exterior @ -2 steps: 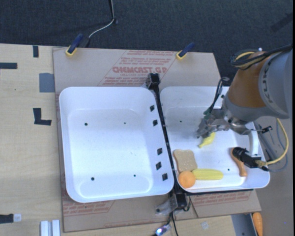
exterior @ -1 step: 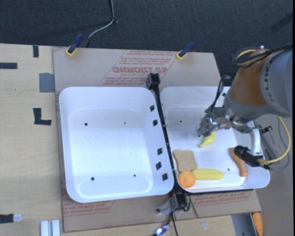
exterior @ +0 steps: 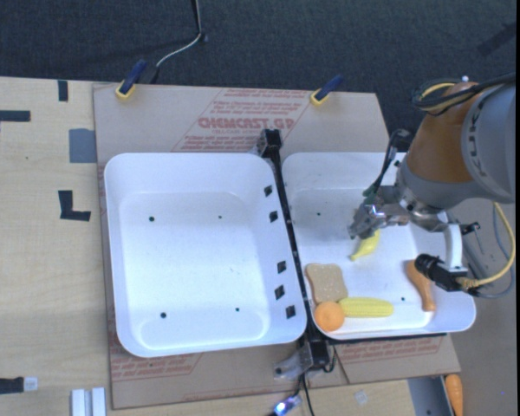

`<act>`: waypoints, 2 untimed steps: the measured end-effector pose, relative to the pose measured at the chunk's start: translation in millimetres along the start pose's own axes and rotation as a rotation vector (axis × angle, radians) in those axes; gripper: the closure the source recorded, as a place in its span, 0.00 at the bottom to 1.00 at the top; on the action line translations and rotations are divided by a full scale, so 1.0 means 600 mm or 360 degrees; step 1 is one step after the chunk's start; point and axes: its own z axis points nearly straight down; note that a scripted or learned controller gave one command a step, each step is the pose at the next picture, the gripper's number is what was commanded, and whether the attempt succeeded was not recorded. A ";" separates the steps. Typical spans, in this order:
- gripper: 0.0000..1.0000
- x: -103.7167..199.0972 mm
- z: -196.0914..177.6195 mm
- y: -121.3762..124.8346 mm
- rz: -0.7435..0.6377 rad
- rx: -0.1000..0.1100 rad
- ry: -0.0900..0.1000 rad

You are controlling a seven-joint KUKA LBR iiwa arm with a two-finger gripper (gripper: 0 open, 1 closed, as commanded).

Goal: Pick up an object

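In the right bin, right of frame centre, my gripper sits just above a small yellow piece, and I cannot tell its grasp.

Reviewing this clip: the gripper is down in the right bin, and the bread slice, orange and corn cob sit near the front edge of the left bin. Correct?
Not quite. The camera view shows the bread slice, orange and corn cob near the front edge of the right bin, the same bin the gripper is in.
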 end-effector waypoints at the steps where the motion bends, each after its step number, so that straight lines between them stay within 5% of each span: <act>1: 1.00 0.001 -0.015 0.000 -0.0001 0.0001 0.0002; 2: 1.00 0.003 -0.031 0.001 -0.0003 0.0002 0.0003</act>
